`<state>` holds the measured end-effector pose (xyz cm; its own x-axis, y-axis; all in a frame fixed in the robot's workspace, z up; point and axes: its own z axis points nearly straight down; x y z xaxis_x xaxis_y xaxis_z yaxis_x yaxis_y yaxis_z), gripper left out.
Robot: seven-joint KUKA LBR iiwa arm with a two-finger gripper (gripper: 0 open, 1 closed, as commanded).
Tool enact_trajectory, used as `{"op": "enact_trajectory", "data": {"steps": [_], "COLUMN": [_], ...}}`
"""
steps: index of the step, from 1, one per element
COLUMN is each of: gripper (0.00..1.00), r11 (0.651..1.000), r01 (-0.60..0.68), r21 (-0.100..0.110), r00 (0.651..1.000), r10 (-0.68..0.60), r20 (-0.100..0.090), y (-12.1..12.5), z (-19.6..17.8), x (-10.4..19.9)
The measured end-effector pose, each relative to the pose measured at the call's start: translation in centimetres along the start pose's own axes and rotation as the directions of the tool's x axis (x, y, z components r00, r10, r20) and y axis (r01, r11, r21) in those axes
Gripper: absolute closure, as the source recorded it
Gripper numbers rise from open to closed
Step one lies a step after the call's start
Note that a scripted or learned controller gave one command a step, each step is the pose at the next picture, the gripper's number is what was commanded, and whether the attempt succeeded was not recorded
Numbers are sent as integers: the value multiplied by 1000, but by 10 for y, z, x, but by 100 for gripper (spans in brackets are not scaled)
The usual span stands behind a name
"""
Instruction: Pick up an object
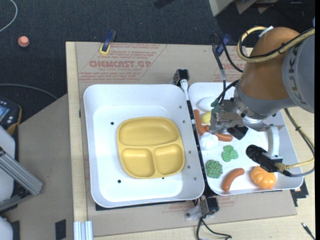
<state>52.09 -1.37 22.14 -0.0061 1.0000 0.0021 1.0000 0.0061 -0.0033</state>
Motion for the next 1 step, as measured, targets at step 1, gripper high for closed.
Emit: {"op": "enact_trajectory", "data": {"steps": [1], "gripper": [100], "r11": [1000], "r01": [0], "r21": [-7], "r00": [1000], "r10": [0], "r20": [1], "y": [13], "z": [-12], "x": [50]}}
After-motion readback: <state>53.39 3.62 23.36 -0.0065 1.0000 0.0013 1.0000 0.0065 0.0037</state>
